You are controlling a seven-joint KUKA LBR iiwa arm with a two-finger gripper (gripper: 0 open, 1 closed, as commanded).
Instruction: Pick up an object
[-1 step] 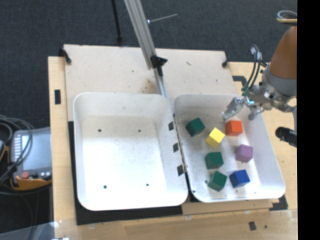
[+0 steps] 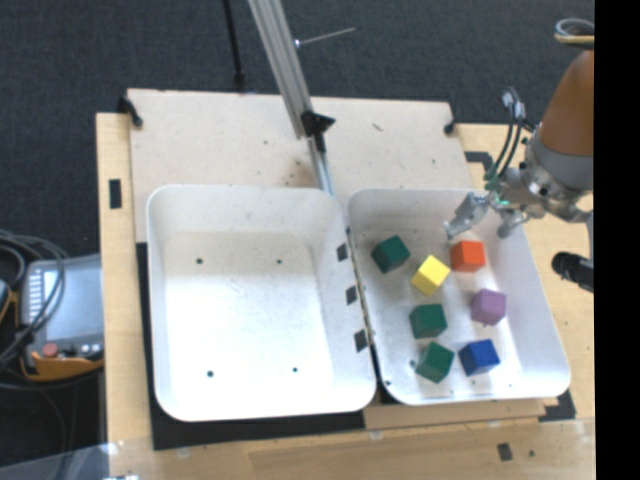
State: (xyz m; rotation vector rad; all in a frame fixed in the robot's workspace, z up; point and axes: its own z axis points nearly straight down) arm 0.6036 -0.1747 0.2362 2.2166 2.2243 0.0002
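I have the gripper (image 2: 483, 216) poised over the upper part of the right bin (image 2: 545, 308), its fingers spread wide with nothing between them, just above the orange block (image 2: 467, 256). That block looks like the nearest candidate. My worry is the yellow block (image 2: 431, 274) sitting just beside it: a finger coming down could land on top of it or nudge both away. The bin's far wall is also close, so a tilted approach might clip the rim. Around them lie a purple block (image 2: 488, 306), a blue block (image 2: 479, 356) and three green blocks (image 2: 428, 320), all loosely scattered. The left bin (image 2: 165, 228) sits alongside on the desk (image 2: 120, 268).
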